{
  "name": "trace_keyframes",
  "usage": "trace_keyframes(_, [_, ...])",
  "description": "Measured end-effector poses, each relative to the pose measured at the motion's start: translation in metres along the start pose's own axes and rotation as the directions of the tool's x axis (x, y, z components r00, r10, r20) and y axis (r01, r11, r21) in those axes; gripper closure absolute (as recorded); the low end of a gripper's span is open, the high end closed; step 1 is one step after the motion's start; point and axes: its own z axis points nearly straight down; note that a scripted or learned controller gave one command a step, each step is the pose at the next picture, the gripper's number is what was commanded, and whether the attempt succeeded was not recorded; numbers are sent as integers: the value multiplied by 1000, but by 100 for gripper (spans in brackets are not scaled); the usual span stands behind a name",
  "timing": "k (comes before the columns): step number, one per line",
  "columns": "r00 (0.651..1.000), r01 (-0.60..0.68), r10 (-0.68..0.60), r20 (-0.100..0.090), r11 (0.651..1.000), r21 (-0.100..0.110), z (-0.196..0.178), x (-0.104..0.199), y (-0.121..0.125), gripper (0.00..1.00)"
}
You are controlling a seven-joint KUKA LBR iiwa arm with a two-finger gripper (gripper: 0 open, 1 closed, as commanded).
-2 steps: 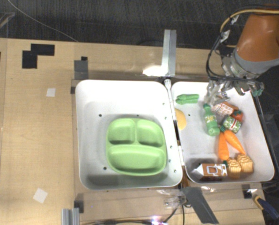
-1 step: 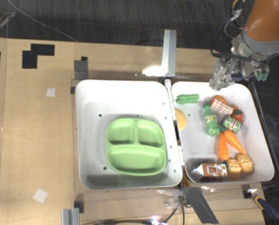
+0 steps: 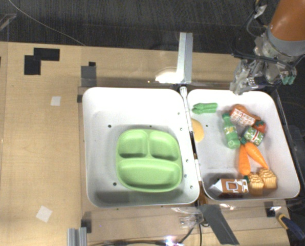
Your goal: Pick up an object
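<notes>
Brown bottle: one dark brown bottle with a white-and-red label lies on its side at the right bin's near edge, about 6 o'clock in that bin.
Pastries: two golden-brown ridged toy pastries, touching, just right of the bottle.
Carrots: two orange toy carrots, crossing each other just beyond the pastries.
Green bottles: two small green bottles; one left of the carrots, one with a red-and-white label to their right.
Sausage pack: one brown roll with a white label beyond the bottles.
Yellow disc: one pale yellow round piece at 9 o'clock, against the bin's left wall.
Green pod: one bright green bean-shaped toy at 11 o'clock.
Tray: one light green three-compartment plastic tray in the left white bin.
Right bin: the second white bin; both sit on the wooden worktop.
Hand: the grey metal hand hangs over the far rim at 12 o'clock, above and apart from the toys, nearest the pod and roll; whether its fingers are spread or pressed together I cannot tell.
</notes>
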Motion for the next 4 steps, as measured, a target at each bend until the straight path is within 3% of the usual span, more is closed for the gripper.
trace_keyframes(1, [938, 347, -347, -17, 938, -10, 75, 14, -59, 100])
trace_keyframes(2, [991, 133, -133, -10, 991, -6, 21, 13, 44, 100])
trace_keyframes(3, [965, 259, -259, -22, 966, -11, 132, 30, -40, 100])
trace_keyframes(4, [949, 314, -314, -5, 949, -1, 35, 2, -17, 100])
